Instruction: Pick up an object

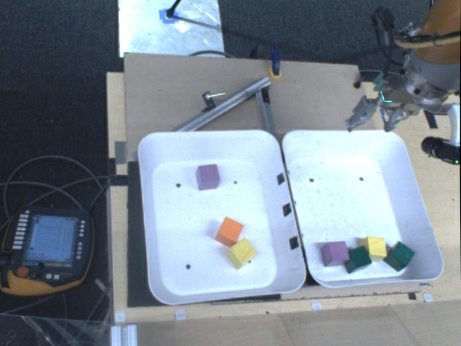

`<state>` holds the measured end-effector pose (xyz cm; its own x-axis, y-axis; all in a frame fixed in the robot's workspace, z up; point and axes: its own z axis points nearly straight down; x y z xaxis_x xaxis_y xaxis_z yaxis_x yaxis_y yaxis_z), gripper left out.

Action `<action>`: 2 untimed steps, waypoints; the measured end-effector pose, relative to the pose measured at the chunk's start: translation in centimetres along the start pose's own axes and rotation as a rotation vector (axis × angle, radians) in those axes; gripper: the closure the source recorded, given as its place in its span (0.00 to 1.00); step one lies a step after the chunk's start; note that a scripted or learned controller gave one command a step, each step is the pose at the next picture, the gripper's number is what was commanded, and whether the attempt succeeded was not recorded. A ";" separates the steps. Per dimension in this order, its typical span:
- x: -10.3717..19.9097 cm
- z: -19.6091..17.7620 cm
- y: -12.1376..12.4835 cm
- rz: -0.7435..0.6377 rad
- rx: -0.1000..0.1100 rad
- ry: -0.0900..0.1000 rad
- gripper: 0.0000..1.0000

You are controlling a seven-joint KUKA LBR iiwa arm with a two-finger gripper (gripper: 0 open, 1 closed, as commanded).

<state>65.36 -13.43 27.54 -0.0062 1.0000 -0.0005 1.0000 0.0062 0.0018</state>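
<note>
While metal end effector (374, 114) hangs spread wide, smooth cubes rest in glossy white bins (155, 193)

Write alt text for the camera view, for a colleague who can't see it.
The gripper hangs open above the right bin's far edge, holding nothing. That bin holds purple, yellow and two dark green cubes along its near wall; the left bin holds purple, orange and yellow cubes.

No legible text or labels.

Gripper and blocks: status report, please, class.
Gripper open, holding nothing, above right bin's far rim. Blocks all untouched in both bins. Nothing in the way.
</note>
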 end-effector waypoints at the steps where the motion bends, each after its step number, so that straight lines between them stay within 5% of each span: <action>1: 0.0 0.0 0.0 0.000 0.000 -0.001 0.00; 2: -0.6 4.4 -0.5 0.004 0.004 0.000 0.00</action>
<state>64.89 -14.08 23.10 -0.0020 1.0000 -0.0009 1.0000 0.0020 -0.0022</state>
